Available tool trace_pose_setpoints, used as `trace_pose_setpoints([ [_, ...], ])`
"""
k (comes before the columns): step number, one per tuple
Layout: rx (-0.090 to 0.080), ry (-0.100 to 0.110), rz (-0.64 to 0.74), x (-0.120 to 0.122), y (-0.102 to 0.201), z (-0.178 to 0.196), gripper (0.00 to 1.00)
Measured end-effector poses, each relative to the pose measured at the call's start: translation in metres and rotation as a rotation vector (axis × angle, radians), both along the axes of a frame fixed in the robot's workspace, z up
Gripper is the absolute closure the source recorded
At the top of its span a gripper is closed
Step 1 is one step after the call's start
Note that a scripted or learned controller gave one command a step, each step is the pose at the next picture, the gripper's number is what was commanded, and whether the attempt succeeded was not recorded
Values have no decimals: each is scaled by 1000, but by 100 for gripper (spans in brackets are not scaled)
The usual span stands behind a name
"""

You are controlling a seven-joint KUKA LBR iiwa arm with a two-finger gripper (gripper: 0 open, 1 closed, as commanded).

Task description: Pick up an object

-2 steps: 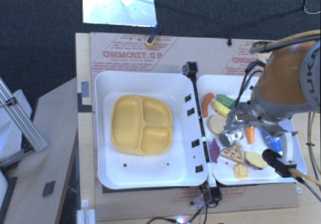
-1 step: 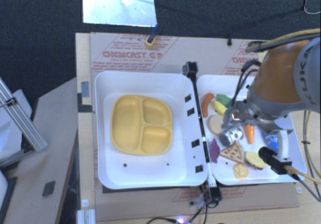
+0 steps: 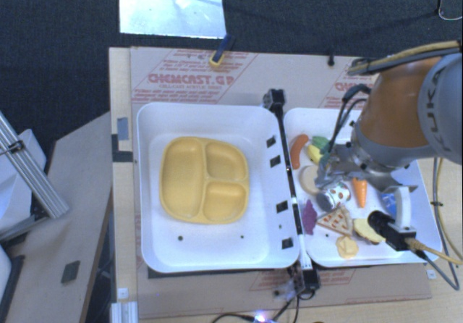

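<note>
Yellow divided plate [image 3: 203, 179] in left bin [image 3: 155, 242], toy food [image 3: 338, 223] in right bin [image 3: 296, 120], gripper [image 3: 330, 180] state unclear

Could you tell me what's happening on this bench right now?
The grey-and-orange arm reaches in over the right bin, its gripper low among a jumble of toy food: a pizza slice, a carrot, a hot dog. Whether it has hold of anything is unclear. The left bin holds a yellow divided plate.
</note>
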State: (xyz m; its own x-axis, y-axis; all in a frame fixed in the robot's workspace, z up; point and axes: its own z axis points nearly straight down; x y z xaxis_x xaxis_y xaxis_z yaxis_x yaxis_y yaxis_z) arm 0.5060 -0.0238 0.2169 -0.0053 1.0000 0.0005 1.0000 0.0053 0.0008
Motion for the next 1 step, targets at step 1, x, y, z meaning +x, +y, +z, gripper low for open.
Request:
trace_pose_setpoints([
  [1,0,-1,-1,6,-5,13,100],
])
